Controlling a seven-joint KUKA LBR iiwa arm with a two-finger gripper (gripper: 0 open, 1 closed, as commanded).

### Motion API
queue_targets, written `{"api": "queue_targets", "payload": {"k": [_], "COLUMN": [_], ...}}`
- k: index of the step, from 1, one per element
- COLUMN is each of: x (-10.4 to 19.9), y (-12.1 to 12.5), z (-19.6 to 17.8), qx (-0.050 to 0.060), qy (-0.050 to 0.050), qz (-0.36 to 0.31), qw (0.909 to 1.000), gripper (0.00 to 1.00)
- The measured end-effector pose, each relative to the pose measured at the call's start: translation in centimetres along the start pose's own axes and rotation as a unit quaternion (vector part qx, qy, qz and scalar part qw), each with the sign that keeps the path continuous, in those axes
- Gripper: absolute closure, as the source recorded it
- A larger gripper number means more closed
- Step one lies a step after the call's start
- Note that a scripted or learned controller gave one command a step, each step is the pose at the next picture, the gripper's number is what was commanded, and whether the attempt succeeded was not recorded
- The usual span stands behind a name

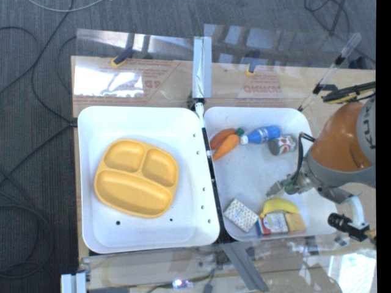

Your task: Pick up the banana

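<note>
Hovering low in the right bin (pixel 305 124), the end effector (pixel 286 188) sits just above and beside the banana (pixel 280 206), at the lower right part of that bin. We cannot tell from this view how it is set, since the metal tip is small and partly hidden under the arm's wrist. We see nothing caught in it.

We find the banana lying on the bin floor near the front wall, curved with its back upward. Just below it, touching or nearly so, lies a small packaged item (pixel 276 224) with red and white print, and beside that a tan block (pixel 296 223). To the left of these we see a patterned little packet (pixel 240 215) lying tilted.

Farther back in the same bin we note a carrot (pixel 225 144) against the left wall, a blue bottle (pixel 263 134) lying on its side next to it, and a crushed can (pixel 282 144) just right of the bottle.

We see the arm (pixel 342 148) come in from the right, its orange band bulking over the bin's right rim.

In the left bin (pixel 85 163) a yellow divided tray (pixel 137 177) rests flat, with three compartments. Both bins stand side by side on the table (pixel 79 78), their inner walls touching.
</note>
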State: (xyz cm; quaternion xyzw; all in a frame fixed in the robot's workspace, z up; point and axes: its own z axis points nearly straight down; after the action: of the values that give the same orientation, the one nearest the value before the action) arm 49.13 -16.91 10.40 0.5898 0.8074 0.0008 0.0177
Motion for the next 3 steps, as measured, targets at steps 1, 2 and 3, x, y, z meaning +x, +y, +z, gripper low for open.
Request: {"api": "queue_targets", "payload": {"k": [1,2,3], "x": [-4.9,-2.9,-3.0], "y": [-1.6,3.9,3.8], "z": [1.1,-1.7,-1.7], "qx": [0.003,0.014,0.014], "qy": [0.012,0.013,0.012], "qz": [0.006,0.094,0.094], "qw": [0.9999,0.9954,0.9954], "gripper": [1.00,1.00,0.00]}}
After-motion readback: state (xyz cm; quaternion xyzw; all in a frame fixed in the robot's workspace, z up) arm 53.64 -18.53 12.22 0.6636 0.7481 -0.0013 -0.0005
